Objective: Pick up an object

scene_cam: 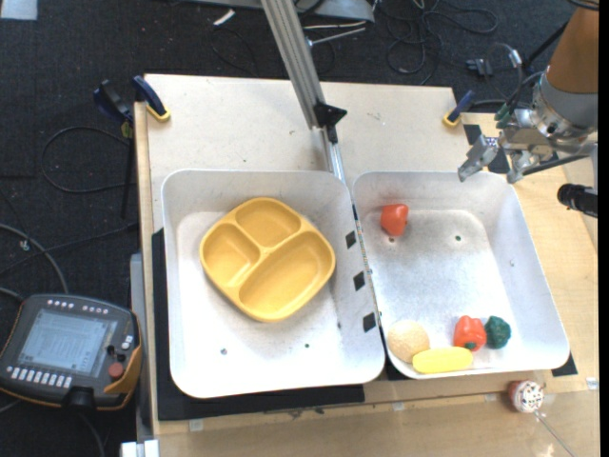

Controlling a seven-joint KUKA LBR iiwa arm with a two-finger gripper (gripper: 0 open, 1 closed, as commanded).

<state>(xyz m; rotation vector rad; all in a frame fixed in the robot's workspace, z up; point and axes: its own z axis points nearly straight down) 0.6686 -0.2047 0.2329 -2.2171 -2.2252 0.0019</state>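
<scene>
Lying lengthwise left-to-right, the yellow block (442, 360) rests in the right bin (519, 255); gripper (495, 160) fingers spread, holding nothing.

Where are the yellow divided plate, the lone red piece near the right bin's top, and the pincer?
yellow divided plate (267, 270): camera view, centre ridge between compartments.
lone red piece (394, 219): camera view, middle of its body.
pincer (491, 159): camera view, between its tips, above the right bin's far rim.
</scene>
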